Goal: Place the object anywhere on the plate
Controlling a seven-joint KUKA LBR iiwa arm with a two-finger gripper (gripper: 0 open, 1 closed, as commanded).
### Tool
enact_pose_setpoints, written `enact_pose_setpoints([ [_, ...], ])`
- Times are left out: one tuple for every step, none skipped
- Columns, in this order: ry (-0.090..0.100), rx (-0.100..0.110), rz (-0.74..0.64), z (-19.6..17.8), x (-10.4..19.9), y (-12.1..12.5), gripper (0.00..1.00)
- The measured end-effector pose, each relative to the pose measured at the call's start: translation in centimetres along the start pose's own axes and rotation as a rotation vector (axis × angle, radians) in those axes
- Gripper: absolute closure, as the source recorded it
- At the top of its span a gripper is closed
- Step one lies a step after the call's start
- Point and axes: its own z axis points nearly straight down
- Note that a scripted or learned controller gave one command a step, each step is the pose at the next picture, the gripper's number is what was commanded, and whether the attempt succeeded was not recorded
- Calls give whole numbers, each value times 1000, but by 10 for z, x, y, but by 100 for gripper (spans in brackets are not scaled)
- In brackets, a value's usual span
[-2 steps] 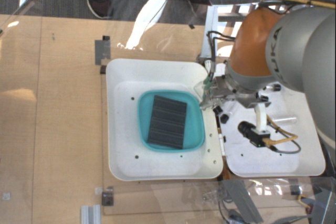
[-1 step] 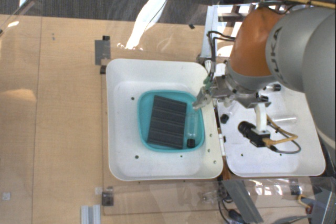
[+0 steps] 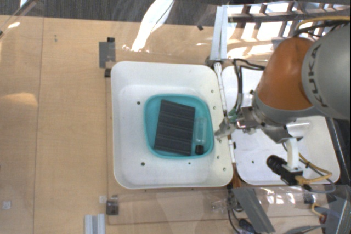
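Note:
A teal square plate point(image 3: 149, 124) lies in the middle of the left white bin point(image 3: 129, 90). On the plate rests a dark grey ribbed rectangular block point(image 3: 174, 127), lying flat. Beside the block, along the plate's right edge, lies a small clear tube with a black cap point(image 3: 199, 138). My gripper point(image 3: 226, 127) hangs over the divider between the two bins, just right of the plate's right edge and apart from both objects. The orange and grey wrist above it hides most of the gripper.
The right white bin point(image 3: 258, 167) is largely covered by the arm point(image 3: 296, 85). Cables and a black connector point(image 3: 282, 168) trail at the lower right. Metal brackets point(image 3: 107, 52) sit at the left bin's corners on the wooden bench.

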Motion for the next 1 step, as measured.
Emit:
enact_pose_setpoints([
  [1,0,55,-15,97,2,0],
])
